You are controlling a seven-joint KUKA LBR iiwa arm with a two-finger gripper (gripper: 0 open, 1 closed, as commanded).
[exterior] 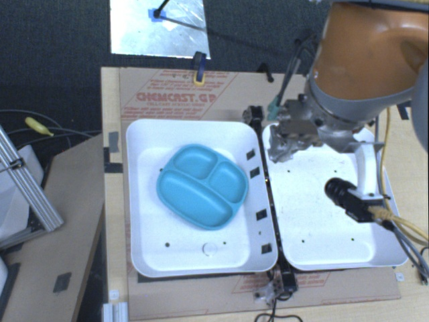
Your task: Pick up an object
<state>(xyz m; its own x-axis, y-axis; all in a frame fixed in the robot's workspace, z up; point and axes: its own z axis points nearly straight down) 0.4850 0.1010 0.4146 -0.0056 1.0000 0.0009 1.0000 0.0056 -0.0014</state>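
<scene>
Two bins: the left bin [134, 200] and the right bin [315, 227], white and shallow, sit side by side with their inner walls touching, on a brown board [175, 92] printed with red lettering.
Task's thing: a blue divided plate [201, 185] with three compartments lies flat and face up in the left bin, near its middle, apart from all four walls.
Plate's attitude: turned at a slant to the bin's sides, with the long compartment toward the near left and the two smaller ones toward the far right.
Arm [365, 45]: grey with an orange band, reaching in from the right, high over the far half of the right bin.
Gripper [285, 146]: over the far left corner of the right bin, just beside the wall shared with the left bin, and well apart from the plate.
Gripper's state: cannot be told from this view.
Other: small black tabs [255, 173] run in a row along the left bin's right wall; a silvery sheet [157, 19] lies beyond the board on the far side.
</scene>
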